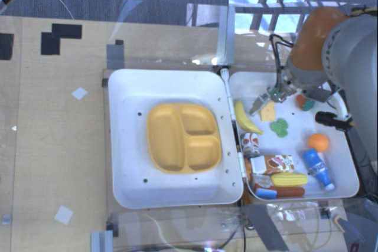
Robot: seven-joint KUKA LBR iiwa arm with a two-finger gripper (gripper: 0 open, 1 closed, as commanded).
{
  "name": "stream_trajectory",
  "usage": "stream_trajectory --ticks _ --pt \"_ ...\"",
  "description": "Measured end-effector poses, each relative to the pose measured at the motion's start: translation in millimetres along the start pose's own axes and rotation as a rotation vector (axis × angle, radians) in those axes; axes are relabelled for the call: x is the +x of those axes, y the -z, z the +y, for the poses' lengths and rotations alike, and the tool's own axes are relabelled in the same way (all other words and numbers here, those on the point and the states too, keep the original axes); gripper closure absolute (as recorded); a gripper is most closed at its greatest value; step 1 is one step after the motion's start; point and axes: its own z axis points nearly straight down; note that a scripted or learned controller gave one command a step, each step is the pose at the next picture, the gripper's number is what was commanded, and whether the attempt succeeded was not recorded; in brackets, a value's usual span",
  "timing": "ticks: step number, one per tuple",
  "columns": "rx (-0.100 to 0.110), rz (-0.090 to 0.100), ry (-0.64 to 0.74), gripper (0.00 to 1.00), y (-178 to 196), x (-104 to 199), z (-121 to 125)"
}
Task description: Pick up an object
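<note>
My gripper (267, 101) hangs low in the right bin (348, 186), near its upper left part, with the fingers spread open and nothing between them. A pale yellow cheese wedge (269, 113) lies just below the fingertips. To the gripper's lower left lies a banana (245, 118). A green leafy toy (280, 127) sits below the wedge. A small red and green piece (305, 102) rests to the right, partly under the arm.
The right bin also holds an orange (318, 142), a blue bottle (318, 168), a corn cob (288, 179), a sausage (286, 191), a snack box (275, 163) and a small can (251, 141). A yellow divided plate (183, 137) lies in the left bin (127, 186).
</note>
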Motion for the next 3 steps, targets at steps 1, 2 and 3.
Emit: stream_trajectory --ticks 1,2,3 --pt "0.008 0.001 -0.271 0.0 -0.2 3.0 19.7" --pt "0.003 0.001 -0.46 0.0 -1.2 -19.1 -11.1" --pt "0.001 0.0 -0.404 0.0 0.5 8.3 -31.2"
